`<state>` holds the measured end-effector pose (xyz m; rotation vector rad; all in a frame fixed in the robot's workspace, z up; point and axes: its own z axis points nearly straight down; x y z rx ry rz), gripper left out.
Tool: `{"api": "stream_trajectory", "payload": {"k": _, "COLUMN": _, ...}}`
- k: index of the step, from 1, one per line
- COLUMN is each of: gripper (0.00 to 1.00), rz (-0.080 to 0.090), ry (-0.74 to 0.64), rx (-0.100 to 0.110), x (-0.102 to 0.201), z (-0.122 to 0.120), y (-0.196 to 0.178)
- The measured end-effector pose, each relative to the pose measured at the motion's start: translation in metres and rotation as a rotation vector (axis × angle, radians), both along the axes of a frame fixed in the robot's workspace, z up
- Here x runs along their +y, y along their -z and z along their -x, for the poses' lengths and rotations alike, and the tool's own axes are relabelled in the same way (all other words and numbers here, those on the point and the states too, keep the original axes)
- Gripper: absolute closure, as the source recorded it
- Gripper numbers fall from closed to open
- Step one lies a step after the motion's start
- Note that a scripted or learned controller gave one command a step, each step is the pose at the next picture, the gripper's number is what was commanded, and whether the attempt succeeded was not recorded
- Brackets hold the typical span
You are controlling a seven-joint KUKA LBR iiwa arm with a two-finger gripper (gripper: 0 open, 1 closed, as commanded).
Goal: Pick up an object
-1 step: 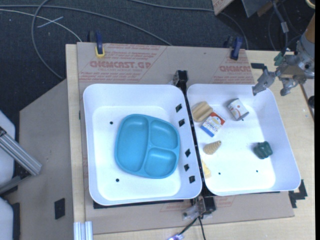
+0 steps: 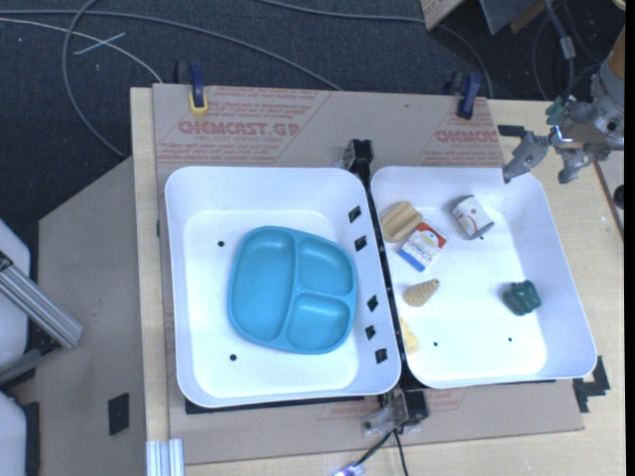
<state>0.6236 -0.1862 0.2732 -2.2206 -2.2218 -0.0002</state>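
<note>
The counter (image 2: 298,112) is a brown board printed with red lettering, held at its far edge by two clamps, one blue and yellow (image 2: 197,85) and one blue (image 2: 467,94). Two shallow white bins sit on it side by side, touching along a black divider. The left bin (image 2: 193,266) holds a blue divided plate (image 2: 293,290) with three compartments, lying flat near the middle. The right bin (image 2: 556,296) holds the small things that could be picked up: a tan bread-like piece (image 2: 399,220) near the divider, a red, white and blue packet (image 2: 422,246) just beside it, a small white can with a red label (image 2: 471,216) lying on its side further right, a pale ridged shell-shaped piece (image 2: 421,293) below the packet, a small yellow bit (image 2: 409,339) against the divider, and a dark green lump (image 2: 521,297) well apart from the others toward the right wall. The claw (image 2: 541,165) hangs above the far right corner of the right bin, its two fingers spread wide with nothing between them, clear of every object.
</note>
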Motion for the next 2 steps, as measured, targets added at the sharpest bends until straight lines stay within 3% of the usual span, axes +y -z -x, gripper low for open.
{"api": "stream_trajectory", "payload": {"k": 2, "gripper": 0.00, "rz": -0.002, "ry": 0.001, "rx": 0.007, "x": -0.008, "z": 0.014, "y": 0.110}}
